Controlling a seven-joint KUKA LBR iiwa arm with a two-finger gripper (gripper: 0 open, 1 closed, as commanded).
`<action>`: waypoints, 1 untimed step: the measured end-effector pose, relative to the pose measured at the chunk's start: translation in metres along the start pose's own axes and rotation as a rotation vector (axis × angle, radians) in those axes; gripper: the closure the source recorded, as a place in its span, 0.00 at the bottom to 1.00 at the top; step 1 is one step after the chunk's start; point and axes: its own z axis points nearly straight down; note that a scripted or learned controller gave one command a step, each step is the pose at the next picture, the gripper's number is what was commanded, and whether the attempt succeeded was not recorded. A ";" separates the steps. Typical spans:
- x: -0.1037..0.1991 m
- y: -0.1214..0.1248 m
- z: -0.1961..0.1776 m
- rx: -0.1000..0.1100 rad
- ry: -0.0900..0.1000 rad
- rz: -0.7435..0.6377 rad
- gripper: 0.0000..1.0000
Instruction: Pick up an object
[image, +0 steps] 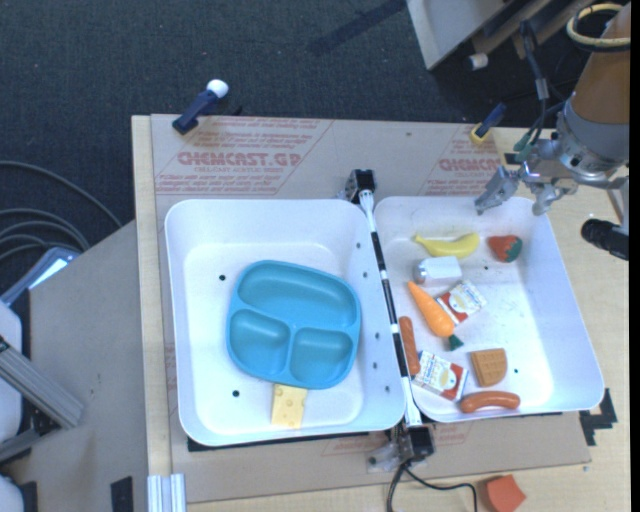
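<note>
Claw (519, 191) up at the far edge of the right bin (570, 300), fingers spread wide, nothing between them. Just below it in the bin lie the banana (447, 243) and the strawberry (506, 247), with the carrot (432, 309) nearer still. Left bin (190, 300) carries a blue plate (293, 322).

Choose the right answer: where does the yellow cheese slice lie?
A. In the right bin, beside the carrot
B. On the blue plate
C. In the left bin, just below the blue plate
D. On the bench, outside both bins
C: the cheese lies on the floor of the left bin, at the lower edge of the blue plate, far from the carrot in the right bin.
</note>
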 end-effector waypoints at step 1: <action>0.001 0.014 0.101 0.002 0.001 -0.001 0.00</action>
